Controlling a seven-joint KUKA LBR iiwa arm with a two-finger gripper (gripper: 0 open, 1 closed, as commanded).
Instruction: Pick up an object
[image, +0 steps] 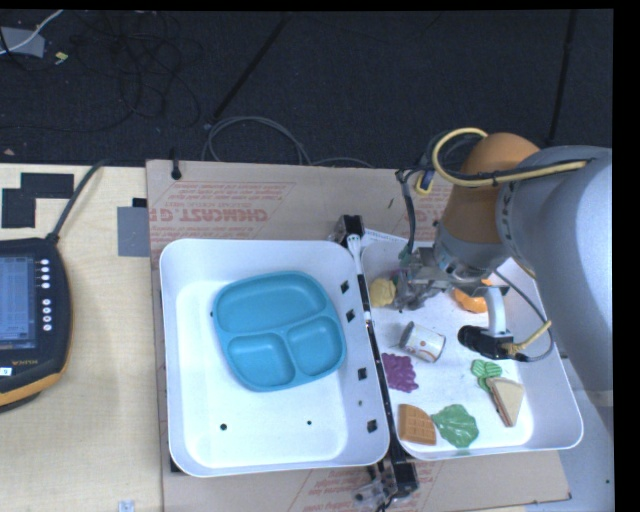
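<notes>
A: Just right of the yellow toy (382, 292), in the right bin (560, 425), hangs the gripper (415, 292).

B: Spread, or pinching something?

A: Cannot tell; the wrist hides that.

B: And the white cup (427, 344)?

A: Lower right of the yellow toy, on its side, beside the purple grapes (400, 372).

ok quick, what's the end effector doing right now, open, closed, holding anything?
End effector: cannot be told; it sits low in the right bin beside the yellow toy, with nothing visibly held.
</notes>
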